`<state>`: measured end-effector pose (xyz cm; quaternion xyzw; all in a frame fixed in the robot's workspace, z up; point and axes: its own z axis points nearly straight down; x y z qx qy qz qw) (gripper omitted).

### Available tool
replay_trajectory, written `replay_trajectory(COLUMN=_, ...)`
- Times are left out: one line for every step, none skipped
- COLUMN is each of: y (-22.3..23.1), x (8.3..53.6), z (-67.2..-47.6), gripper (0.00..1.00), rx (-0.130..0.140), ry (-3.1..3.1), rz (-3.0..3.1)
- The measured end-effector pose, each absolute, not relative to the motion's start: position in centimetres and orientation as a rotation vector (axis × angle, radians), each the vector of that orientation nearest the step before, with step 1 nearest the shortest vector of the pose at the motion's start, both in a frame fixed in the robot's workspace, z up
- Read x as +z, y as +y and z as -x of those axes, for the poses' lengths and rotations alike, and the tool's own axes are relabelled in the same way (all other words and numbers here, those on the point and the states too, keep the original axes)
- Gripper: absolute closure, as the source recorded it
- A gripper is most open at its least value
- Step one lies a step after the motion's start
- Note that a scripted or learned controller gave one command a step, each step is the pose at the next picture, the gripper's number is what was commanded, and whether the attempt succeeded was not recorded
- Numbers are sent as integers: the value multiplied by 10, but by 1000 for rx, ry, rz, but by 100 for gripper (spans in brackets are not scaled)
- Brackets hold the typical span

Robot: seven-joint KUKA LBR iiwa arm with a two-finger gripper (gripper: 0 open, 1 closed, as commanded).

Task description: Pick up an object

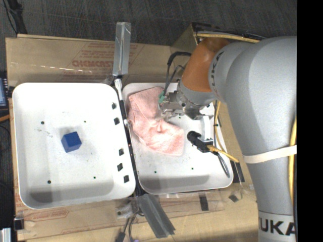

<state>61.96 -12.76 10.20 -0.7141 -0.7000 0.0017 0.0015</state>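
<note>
Pincer (166,110) down on the pink cloth (155,127) at 12 o'clock in the right bin (174,183), jaw state unreadable; pinch a raised fold, lift straight up.

Even, bright overhead light; the white bins (65,185) nearly blow out, soft shadows gather along their near walls, and detail looks slightly soft.
</note>
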Motion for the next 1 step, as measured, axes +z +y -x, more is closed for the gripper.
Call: replay_trajectory(y=-88, x=192, z=-617, gripper=100, rx=1, ry=-2511, rz=1888)
